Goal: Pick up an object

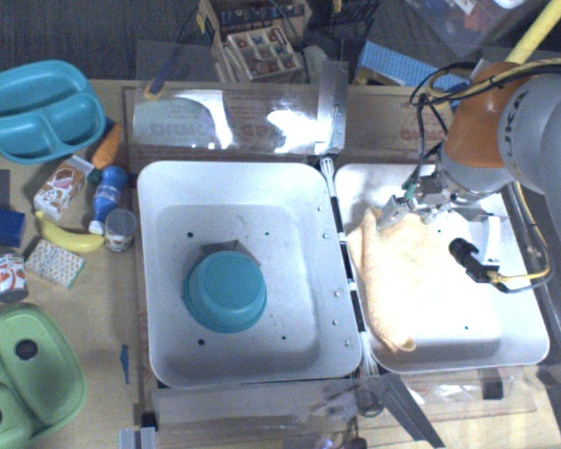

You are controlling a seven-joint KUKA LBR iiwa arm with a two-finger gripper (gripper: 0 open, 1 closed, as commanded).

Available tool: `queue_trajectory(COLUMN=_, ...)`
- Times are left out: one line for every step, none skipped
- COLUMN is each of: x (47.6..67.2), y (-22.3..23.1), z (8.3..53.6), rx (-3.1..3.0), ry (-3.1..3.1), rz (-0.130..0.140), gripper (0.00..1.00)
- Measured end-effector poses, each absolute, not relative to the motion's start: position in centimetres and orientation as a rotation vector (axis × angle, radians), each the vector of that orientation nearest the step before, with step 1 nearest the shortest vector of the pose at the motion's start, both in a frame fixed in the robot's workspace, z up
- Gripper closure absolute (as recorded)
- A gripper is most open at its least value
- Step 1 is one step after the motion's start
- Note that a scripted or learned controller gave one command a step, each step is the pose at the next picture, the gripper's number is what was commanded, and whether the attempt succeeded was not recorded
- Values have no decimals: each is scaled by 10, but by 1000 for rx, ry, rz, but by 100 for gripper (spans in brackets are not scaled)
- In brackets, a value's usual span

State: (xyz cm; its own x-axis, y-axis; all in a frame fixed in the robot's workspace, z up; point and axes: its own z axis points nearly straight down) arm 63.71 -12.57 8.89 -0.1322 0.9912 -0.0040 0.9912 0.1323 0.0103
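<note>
A cluttered bench holds two white bins. In the right bin (528,344), upper part, the gripper (399,210) sits at the top corner of a cream cloth (393,279); whether it pinches the fabric I cannot tell. I'd say pinch a good fold, then lift slowly. A teal bowl (226,291) sits in the left bin (159,195).
</note>
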Motion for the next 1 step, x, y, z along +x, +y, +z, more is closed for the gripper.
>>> queue_trajectory(x=653, y=-102, z=89, rx=2011, ry=2401, rz=6, gripper=0)
